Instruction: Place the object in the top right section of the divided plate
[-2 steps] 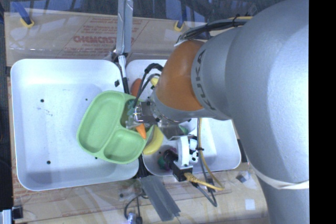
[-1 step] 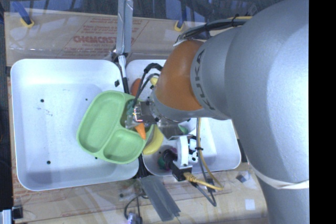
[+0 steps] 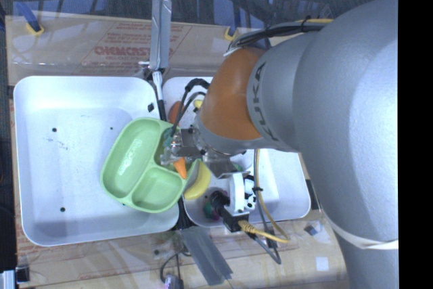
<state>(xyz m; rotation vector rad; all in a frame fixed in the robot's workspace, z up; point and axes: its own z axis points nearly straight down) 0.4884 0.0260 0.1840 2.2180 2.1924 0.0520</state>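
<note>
Grey arm hiding right bin

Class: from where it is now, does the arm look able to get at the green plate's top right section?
Probably yes: the gripper is already over the plate at its right edge, with nothing visible between them.

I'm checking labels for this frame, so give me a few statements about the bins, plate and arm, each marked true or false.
1. The divided plate is green. True.
2. The plate lies in the right bin. False: it lies in the left bin, at its right side.
3. The arm hangs over the right bin. True.
4. The arm's band is blue. False: it is orange.
5. An orange object shows at the plate's right edge. True.
</note>
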